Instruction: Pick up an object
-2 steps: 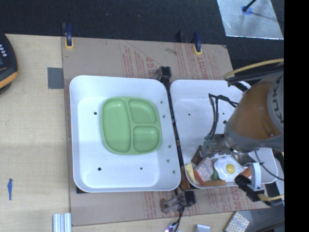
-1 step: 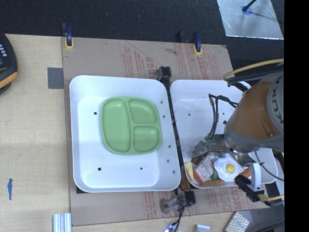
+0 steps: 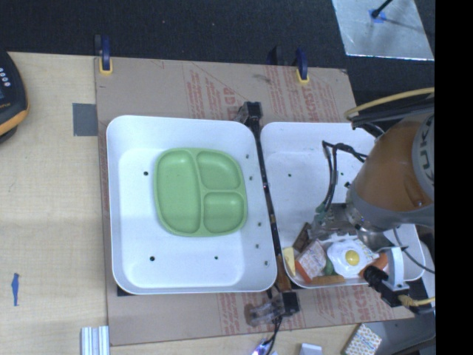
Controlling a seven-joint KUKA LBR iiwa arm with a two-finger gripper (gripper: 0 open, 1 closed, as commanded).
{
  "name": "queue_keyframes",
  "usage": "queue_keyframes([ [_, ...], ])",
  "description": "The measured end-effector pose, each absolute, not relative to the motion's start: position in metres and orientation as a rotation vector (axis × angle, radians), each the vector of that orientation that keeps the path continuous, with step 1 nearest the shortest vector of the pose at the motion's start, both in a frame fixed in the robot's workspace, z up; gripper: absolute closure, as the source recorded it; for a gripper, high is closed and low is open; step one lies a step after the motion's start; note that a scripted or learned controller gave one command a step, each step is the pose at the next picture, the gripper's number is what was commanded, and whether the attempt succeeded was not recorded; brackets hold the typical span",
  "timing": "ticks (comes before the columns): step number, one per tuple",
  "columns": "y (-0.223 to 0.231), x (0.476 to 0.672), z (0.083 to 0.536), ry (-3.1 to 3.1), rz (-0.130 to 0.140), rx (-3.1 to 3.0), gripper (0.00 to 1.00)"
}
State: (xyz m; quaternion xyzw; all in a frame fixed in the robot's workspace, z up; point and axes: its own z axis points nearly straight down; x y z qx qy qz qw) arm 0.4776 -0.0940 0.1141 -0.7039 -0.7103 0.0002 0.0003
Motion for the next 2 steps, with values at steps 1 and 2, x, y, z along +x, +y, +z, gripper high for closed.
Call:
queue_keyframes([
  [1, -0.094, 0.478, 0.114, -2.231, 0.0, -2.211, 0.0],
  [2, -0.095, 0.477, 0.124, -2.232, 0.003, -2.21, 1.0],
])
